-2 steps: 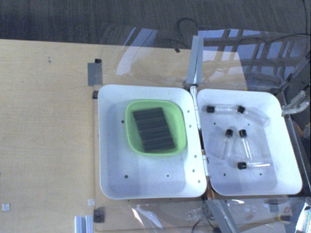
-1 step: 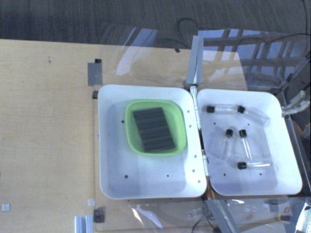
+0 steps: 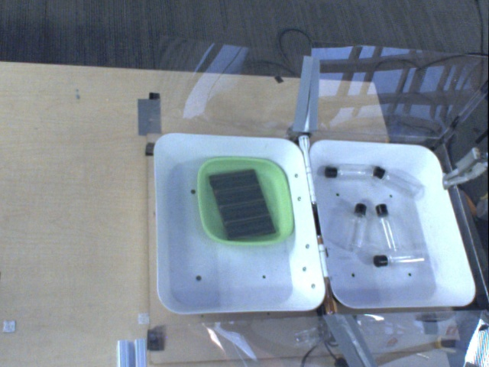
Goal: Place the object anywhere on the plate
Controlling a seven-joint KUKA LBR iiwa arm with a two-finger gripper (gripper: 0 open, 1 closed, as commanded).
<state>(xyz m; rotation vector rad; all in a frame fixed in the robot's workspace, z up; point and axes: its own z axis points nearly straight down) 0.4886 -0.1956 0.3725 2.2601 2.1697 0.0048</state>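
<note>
A square green plate point(image 3: 284, 205) lies in the left white bin point(image 3: 229, 285), toward its back. On the plate rests a dark grey ridged rectangular block point(image 3: 242, 203), lying flat and slightly turned. In the right white bin point(image 3: 428, 281) lie several clear vials with black caps. One vial point(image 3: 351, 173) lies crosswise at the back. Two vials point(image 3: 357, 226) point(image 3: 386, 229) lie side by side in the middle. Another vial point(image 3: 400, 260) lies crosswise nearer the front.
A grey metal bar point(image 3: 307, 98) runs back from the seam between the bins. Clear plastic sheeting point(image 3: 221, 71) lies on the wooden bench behind them. A pale part point(image 3: 464, 171) juts in at the right edge, beside the right bin's rim.
</note>
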